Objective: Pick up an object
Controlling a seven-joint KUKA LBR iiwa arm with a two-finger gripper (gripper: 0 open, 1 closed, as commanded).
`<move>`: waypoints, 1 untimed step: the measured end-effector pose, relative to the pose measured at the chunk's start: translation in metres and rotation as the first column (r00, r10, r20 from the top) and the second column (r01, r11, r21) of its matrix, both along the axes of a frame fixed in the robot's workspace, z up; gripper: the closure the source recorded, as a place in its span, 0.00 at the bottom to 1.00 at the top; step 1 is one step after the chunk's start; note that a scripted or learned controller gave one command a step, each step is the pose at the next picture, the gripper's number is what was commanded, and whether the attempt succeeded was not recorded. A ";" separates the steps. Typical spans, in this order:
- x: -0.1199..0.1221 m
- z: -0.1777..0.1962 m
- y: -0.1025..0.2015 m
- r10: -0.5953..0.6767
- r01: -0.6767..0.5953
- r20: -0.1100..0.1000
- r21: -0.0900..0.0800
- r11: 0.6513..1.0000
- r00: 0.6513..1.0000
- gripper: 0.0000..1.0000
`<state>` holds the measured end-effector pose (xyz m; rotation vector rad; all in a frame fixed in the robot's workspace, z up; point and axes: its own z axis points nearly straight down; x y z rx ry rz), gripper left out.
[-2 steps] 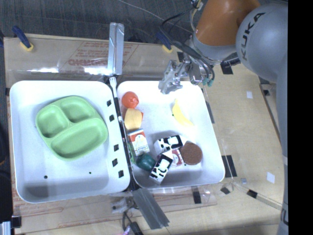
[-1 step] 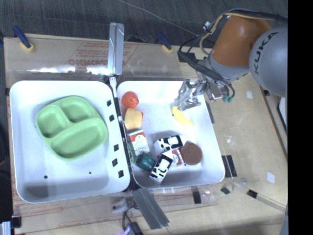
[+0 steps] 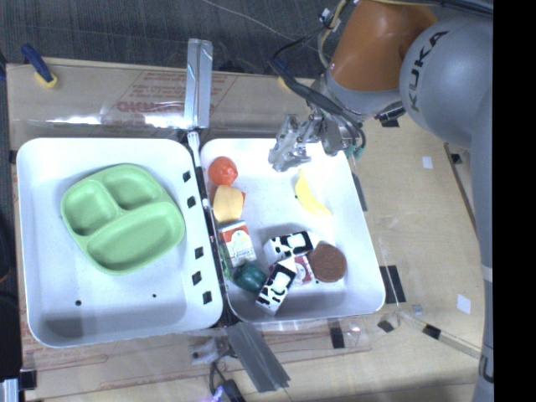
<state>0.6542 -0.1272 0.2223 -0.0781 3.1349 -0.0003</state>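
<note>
Left bin: green plate. Right bin: tomato at the left wall, banana mid-right, long axis slanting down-right. Gripper hangs just up-left of the banana; finger state: cannot tell. Nothing held.

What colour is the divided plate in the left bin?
Light green. The divided plate shows plainly in the camera view, lying in the left bin.

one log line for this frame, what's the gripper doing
phase: approach | gripper over right bin, top edge | holding: nothing seen | nearest: banana, tomato
</note>
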 end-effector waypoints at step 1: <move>-0.030 0.011 -0.019 0.132 -0.132 -0.005 -0.001 0.991 0.991 1.00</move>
